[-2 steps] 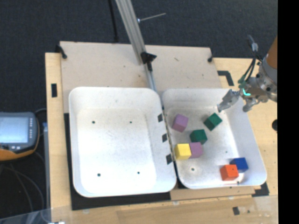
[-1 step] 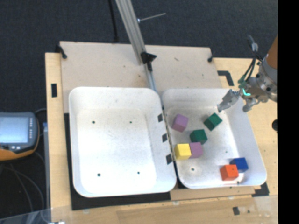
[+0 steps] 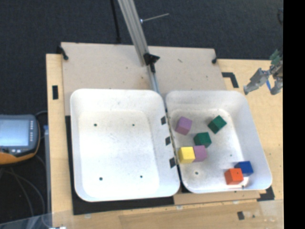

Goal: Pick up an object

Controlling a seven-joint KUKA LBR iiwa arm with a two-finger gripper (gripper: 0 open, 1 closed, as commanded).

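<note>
The right bin (image 3: 251,128) holds several small blocks. A purple block (image 3: 184,125) and a green block (image 3: 217,124) lie toward its back, with a second green block (image 3: 202,139) between them and a little nearer. Against the left wall a yellow block (image 3: 187,154) touches another purple block (image 3: 199,152). An orange block (image 3: 233,176) and a blue block (image 3: 245,167) sit together in the front right corner. My gripper (image 3: 263,80) hangs at the far right, beyond the bin's back right corner, apart from every block and with nothing seen in it.
The left bin (image 3: 75,128) stands beside the right one. A slanted metal rail (image 3: 136,27) comes down to the gap between the bins at the back. A grey device with a screen (image 3: 16,135) sits off the bench at the left.
</note>
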